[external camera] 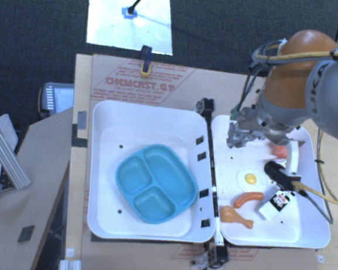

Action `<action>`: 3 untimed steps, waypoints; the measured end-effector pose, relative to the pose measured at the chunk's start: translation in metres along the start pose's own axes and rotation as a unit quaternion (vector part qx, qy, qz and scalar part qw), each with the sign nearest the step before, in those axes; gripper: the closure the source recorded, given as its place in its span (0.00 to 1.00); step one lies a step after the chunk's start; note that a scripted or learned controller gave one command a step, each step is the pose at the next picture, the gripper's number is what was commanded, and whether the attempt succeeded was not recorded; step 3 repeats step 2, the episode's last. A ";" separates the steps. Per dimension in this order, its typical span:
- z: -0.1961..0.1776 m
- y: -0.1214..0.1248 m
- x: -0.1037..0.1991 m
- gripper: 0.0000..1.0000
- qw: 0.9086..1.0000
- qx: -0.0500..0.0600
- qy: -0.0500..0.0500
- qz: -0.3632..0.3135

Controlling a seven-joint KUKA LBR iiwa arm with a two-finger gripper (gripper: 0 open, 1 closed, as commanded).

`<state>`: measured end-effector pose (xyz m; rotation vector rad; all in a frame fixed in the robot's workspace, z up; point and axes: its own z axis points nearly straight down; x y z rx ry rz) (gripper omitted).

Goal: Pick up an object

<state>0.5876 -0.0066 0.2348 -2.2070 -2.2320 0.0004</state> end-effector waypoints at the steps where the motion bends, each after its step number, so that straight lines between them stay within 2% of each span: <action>1: 0.011 0.024 0.052 1.00 1.000 0.001 0.000 0.000; 2: 0.024 0.040 0.103 1.00 1.000 0.001 -0.001 0.001; 3: 0.024 0.040 0.103 1.00 1.000 0.001 -0.001 0.001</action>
